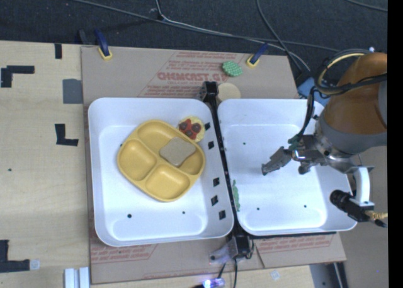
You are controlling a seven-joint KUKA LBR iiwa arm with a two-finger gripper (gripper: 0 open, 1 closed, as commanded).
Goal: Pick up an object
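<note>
Yellow plastic marks the one obvious target: a divided tray [161,159] lying in the left bin [110,217], with a flat tan slab [177,151] resting across its middle compartments and a small dark red cluster [191,128] at its upper right rim. A thin green sliver [235,190] sits against the left wall of the right bin [277,217], just beside the divider. The gripper [277,164] hangs over the middle of the right bin, its 2 fingers pointing toward the left bin; whether the jaws are spread or closed I cannot tell from this angle, and nothing shows between them. Judging by that, the pick is at the approach stage, with no object secured. The next move would call for travelling across the divider to the tray's contents, or dropping onto the green sliver close by, then descending squarely over it
</note>
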